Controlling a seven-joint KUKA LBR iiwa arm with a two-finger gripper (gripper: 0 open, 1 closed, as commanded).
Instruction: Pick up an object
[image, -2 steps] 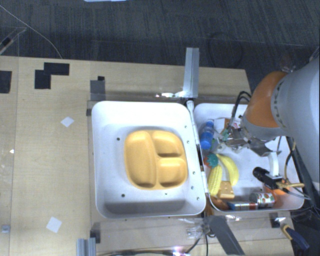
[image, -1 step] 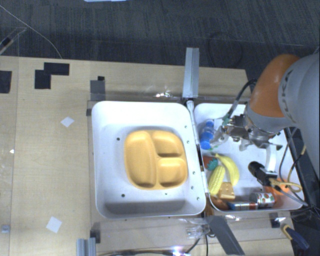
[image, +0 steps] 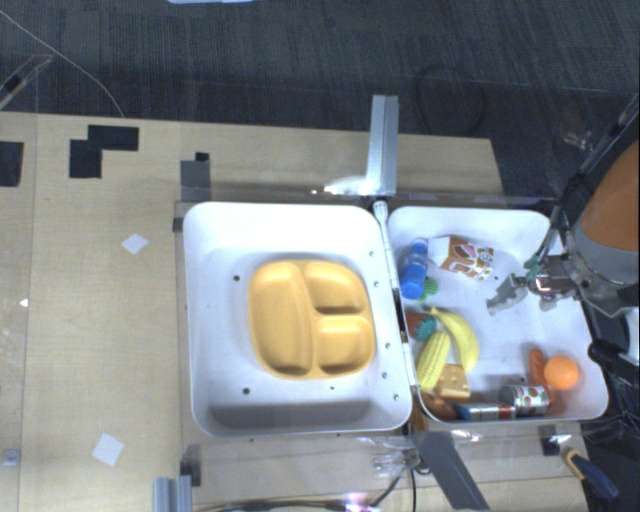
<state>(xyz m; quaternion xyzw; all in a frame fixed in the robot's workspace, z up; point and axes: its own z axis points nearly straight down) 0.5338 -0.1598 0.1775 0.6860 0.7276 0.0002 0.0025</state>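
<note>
Objects heaped in the right bin (image: 500, 225), none lifted. Nearest, along the front wall: a can (image: 522, 400) on its side, just left of an orange (image: 562, 373), with a red piece (image: 538, 362) touching the orange's left. Further left, a tan block (image: 453, 381) against the foot of a corn cob (image: 434, 358). Beside the cob, a banana (image: 460, 336), curved, leaning toward the bin's middle. A little green bit (image: 428, 327) at the banana's upper end. Farther back, by the dividing wall, a blue bottle (image: 413, 270) with a green scrap (image: 431, 287) at its lower right. To the right of the bottle, a printed packet (image: 468, 258) lying flat near the far wall.

Pincer (image: 503, 297) low over the bare middle of the right bin, pointing left, apart from packet and banana. Fingers spread or pressed together: cannot tell; nothing seen between them. Grey arm with orange band (image: 612, 208) coming in over the right rim.

In the left bin (image: 215, 240), a yellow tray (image: 308, 318) with three compartments, sitting at the centre. Both bins on the pale worktop (image: 90, 330), black marks (image: 105, 147) at its far left.
</note>
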